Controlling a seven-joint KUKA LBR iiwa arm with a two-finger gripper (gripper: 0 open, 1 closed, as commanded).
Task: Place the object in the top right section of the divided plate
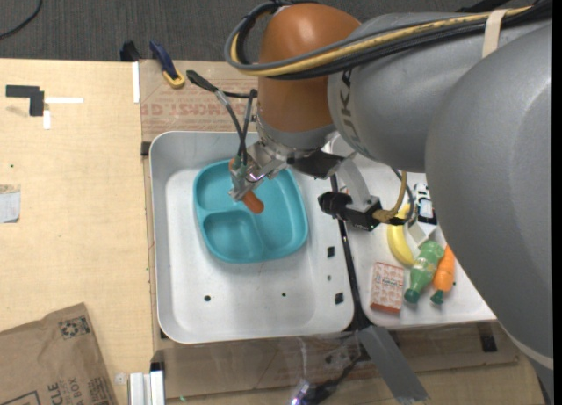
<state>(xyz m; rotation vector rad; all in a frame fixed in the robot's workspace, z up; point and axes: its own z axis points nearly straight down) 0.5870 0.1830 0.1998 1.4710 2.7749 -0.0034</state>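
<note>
The divided plate is teal, set in a white bin. An orange-red object lies on it. The arm is grey with an orange band. In the right-hand bin: a yellow banana, a green bottle and an orange carrot (green-tipped).

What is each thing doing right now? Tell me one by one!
Gripper: over the plate, with the sausage at its tip.
Sausage: low over the plate's top right section.
Blue plate: flat in the left bin.
Banana: lying in the right bin.
Green bottle: lying down.
Carrot: lying beside the bottle.
</note>
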